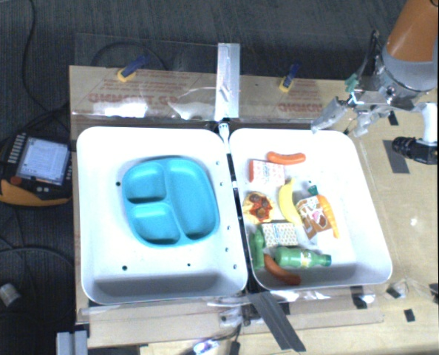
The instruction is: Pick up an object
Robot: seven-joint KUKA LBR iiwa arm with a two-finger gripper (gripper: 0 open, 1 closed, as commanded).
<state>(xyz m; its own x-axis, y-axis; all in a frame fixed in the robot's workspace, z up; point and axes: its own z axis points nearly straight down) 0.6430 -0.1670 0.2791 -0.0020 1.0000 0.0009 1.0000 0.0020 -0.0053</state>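
Observation:
The right bin (363, 198) holds several toy foods: an orange sausage (286, 157), a red and white packet (267, 171), a banana (287, 200), a printed snack bag (312, 214), a green and white box (278, 234) and a green bottle (301, 258) lying on its side. My gripper (336, 126) hangs above the far right corner of this bin, over its rim. Its fingers are spread open and hold nothing. It is well apart from the food pile.
A blue divided plate (168, 200) lies in the left bin (101, 220). A metal post (227, 80) stands behind the wall between the bins. Clamps and plastic sheet line the back edge. A handheld device (35, 165) sits off the bench to the left.

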